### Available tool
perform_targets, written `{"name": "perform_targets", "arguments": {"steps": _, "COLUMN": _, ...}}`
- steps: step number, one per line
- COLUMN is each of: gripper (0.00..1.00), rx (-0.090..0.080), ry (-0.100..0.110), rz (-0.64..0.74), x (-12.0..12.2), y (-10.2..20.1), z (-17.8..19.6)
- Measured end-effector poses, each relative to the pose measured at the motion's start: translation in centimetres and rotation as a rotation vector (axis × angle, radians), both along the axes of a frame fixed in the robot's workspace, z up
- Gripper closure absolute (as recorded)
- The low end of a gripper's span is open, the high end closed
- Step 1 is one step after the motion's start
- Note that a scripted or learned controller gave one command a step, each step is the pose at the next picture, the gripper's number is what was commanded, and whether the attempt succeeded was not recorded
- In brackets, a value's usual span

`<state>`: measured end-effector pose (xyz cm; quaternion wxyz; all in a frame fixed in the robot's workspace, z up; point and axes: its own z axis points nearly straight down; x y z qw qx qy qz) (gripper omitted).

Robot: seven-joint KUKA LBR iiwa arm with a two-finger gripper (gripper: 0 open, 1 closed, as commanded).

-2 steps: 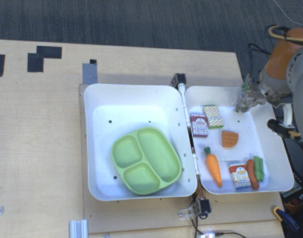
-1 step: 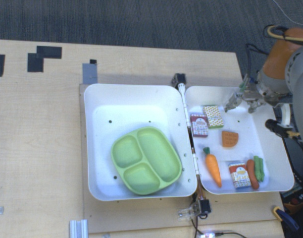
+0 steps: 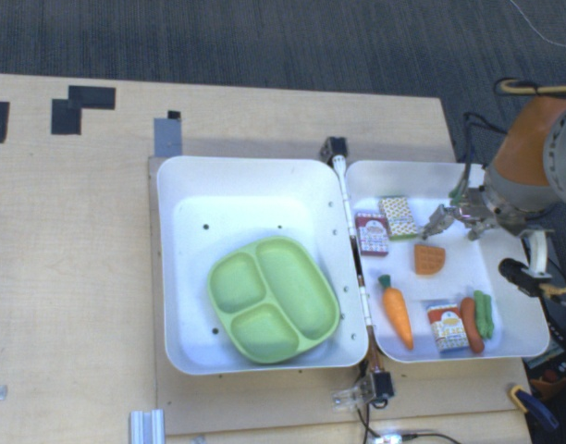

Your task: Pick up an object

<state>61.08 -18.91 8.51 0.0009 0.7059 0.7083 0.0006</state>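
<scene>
Nearest the camera, along the front of the right bin [image 3: 533,345], a small juice carton [image 3: 445,327], a red sausage-shaped toy [image 3: 471,324] and a green pod-shaped toy [image 3: 485,313] are lying packed side by side, touching or nearly so. Just left of them an orange toy carrot [image 3: 396,312] is lying lengthwise. Behind these, an orange biscuit-like piece [image 3: 429,259] is sitting alone in the middle of the bin, and two small cartons, one red [image 3: 372,233] and one green-patterned [image 3: 399,216], are resting near the bin's back left. The left bin [image 3: 186,248] is holding a green divided plate [image 3: 274,299]. Both bins are sitting on a pale wooden table [image 3: 70,276].

The grey arm is reaching in from the right, and its pincer [image 3: 452,216] is hovering just above and beside the biscuit piece, fingers spread and pinching nothing.

Judging from this, the risk is a miss: the biscuit looks flat and low, so the fingers may be closing over its top or pushing it sideways rather than trapping it. A slightly off descent could also be nudging the green-patterned carton nearby, or pressing fingertips against the bin floor.
</scene>
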Motion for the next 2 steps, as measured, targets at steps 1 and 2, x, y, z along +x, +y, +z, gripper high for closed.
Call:
{"name": "perform_targets", "arguments": {"steps": 1, "gripper": 1.00, "rx": -0.002, "ry": -0.006, "rz": 0.004, "x": 0.2, "y": 0.0, "z": 1.2}}
{"name": "perform_targets", "arguments": {"steps": 2, "gripper": 1.00, "rx": -0.001, "ry": -0.003, "rz": 0.003, "x": 5.9, "y": -0.3, "z": 0.1}}
